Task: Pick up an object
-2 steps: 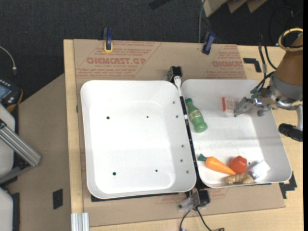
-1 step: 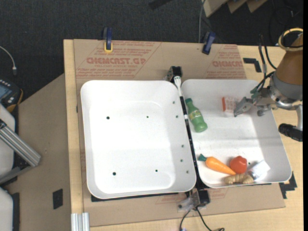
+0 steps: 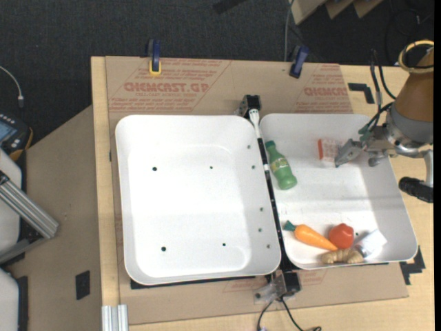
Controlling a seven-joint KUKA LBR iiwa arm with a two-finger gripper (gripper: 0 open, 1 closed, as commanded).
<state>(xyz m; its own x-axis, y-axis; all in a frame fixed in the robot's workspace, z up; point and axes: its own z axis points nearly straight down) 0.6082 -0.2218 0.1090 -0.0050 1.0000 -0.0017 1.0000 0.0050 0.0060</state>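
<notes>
Since the task names no single item, we weigh what lies in the right bin [image 3: 386,192]. Our gripper [image 3: 353,152] hangs over that bin's far part, just beside a small pale packet with red print [image 3: 326,149]; whether it is spread or pressed together we cannot tell from this slant, and nothing shows between its tips. The green bottle [image 3: 280,165] lies on its side against the bin's left wall, near the divider. We judge it light, stiff and rather slick, so a grasp across its round body could roll it; the narrower neck end looks the safer place. At the near edge sit a toy carrot [image 3: 310,236], a red tomato [image 3: 341,235] and a knobbly tan root [image 3: 342,256], crowded together and touching. These seem light and firm, but their closeness leaves little room for the tips. The packet is flat and probably thin, hard to pinch off the floor. The left bin [image 3: 138,185] lies well apart from all of this.
</notes>
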